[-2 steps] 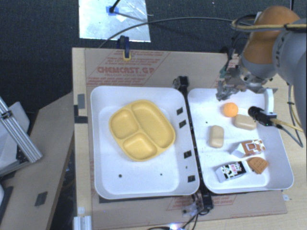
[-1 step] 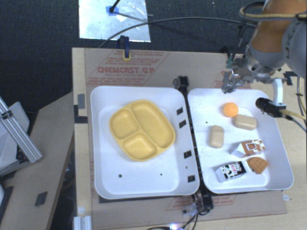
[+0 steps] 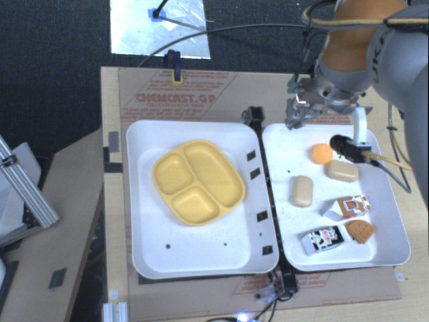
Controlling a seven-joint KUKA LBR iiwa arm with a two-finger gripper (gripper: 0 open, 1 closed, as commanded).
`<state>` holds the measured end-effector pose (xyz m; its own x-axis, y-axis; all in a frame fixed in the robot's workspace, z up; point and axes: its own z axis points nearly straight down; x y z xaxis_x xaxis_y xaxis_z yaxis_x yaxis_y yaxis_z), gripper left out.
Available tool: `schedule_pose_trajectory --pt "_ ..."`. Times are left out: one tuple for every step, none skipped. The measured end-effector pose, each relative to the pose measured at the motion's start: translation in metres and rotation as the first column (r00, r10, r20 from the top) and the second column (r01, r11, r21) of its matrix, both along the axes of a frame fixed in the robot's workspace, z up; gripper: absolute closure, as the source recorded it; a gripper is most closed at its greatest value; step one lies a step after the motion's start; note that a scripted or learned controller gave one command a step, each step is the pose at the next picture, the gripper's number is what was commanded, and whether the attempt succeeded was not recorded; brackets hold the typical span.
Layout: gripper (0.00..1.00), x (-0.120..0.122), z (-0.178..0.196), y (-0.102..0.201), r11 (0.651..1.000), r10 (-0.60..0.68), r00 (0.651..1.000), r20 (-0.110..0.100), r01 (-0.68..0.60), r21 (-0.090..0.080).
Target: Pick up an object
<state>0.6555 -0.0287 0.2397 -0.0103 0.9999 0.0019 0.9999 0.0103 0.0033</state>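
Note:
My gripper (image 3: 295, 119) hangs over the far left corner of the right bin (image 3: 395, 245), with no object under it or in it that I can see. The bin's objects lie to its right and nearer the front. An orange ball (image 3: 322, 153) and a beige block (image 3: 342, 172) are closest. A beige oval piece (image 3: 302, 191) lies mid-bin. Toward the front are a white and orange carton (image 3: 350, 207), a brown waffle-like piece (image 3: 360, 231) and a black and white carton (image 3: 324, 239).
The left bin (image 3: 144, 240) holds a yellow divided plate (image 3: 198, 181). A black divider with clips (image 3: 267, 200) runs between the bins. A black fitting with a cable (image 3: 347, 147) juts over the right bin beside the ball. The arm's orange band (image 3: 358, 19) looms at the top right.

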Motion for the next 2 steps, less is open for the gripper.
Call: schedule_pose_trajectory --pt "1.0 -0.004 -0.01 0.045 1.0 -0.002 1.0 -0.002 0.002 -0.001" --pt "1.0 -0.002 -0.002 0.102 1.0 0.0 1.0 0.0 0.0 0.0"
